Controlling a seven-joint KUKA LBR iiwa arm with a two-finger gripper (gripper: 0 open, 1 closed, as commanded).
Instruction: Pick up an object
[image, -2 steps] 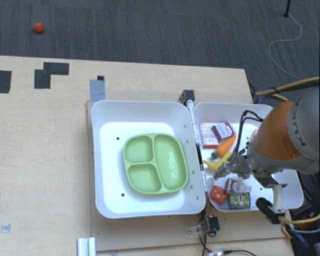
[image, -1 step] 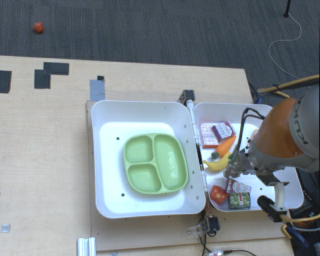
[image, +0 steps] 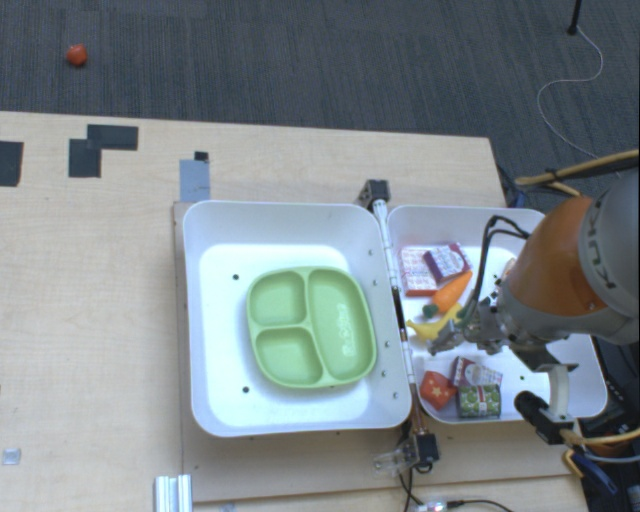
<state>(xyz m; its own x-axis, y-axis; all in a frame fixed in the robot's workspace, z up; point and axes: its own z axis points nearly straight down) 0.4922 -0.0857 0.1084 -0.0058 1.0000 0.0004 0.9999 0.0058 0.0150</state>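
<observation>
Two white bins sit side by side on the light wood tabletop (image: 90, 300), lower centre to lower right of the frame. The left bin (image: 215, 300) holds a light green divided plate (image: 311, 327) with three compartments, lying flat near the bin's middle, slightly tilted in plan. The right bin (image: 590, 385) holds the small items, bunched along its left side: a pink and white packet (image: 432, 266) at the upper end, an orange carrot-like piece (image: 452, 291) just below it, a yellow banana-like piece (image: 430, 327) below that, close to the divider between the bins, then a red tomato-like item (image: 436, 389) at the lower left, touching or just beside a green and white carton (image: 479, 396). The arm comes in from the right edge, orange band (image: 545, 270) large over the right bin, grey wrist below it. The gripper (image: 462, 330) is down in the right bin, centre right of the frame, right by the yellow piece and below the carrot; fingers are dark and cluttered against the items, so cannot tell whether they are open or closed, or whether anything is between them. Grey carpet floor (image: 300, 60) fills the top of the frame, with a small red ball (image: 76, 55) at the upper left. Dark tape patches (image: 100, 148) on the tabletop at the upper left. A thin cable (image: 575, 70) loops on the floor at the upper right.
</observation>
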